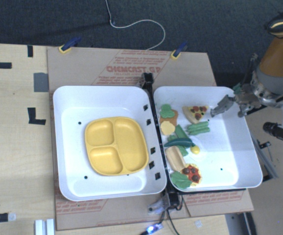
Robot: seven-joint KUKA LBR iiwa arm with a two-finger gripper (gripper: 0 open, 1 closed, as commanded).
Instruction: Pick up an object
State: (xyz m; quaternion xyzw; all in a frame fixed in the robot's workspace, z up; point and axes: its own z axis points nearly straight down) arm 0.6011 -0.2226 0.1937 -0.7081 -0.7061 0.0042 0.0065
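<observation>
Food toys crowd the near-left part of the right bin (239,177), none of them lifted, so I judge the step in hand to be the approach: choosing a target and coming down over it. Nearest the camera lies a pizza slice on a green leaf (186,175), touching a tan bread roll (175,157) just beyond it. Further on, a small yellow ball (195,150) rests beside a dark green pepper (179,142). Beyond those lie a bunch of green beans (198,128), a round yellow piece (167,128) near the bin's left wall, and a second pizza slice (195,112) with red toppings. Another green leafy piece (167,111) sits at the far-left corner of the pile.

The gripper (227,106) hangs over the far-right part of this bin, reaching in from the right. Its fingers (220,106) look spread apart with nothing between them. The second pizza slice is the closest item, just beside the tip toward the left; the green beans lie near, a little closer to the camera.

In the left bin (65,131) a yellow divided plate (116,146) sits well apart from the gripper.

The next move likely calls for shifting left over one piece, aligning the spread fingers across it, then descending and closing.
</observation>
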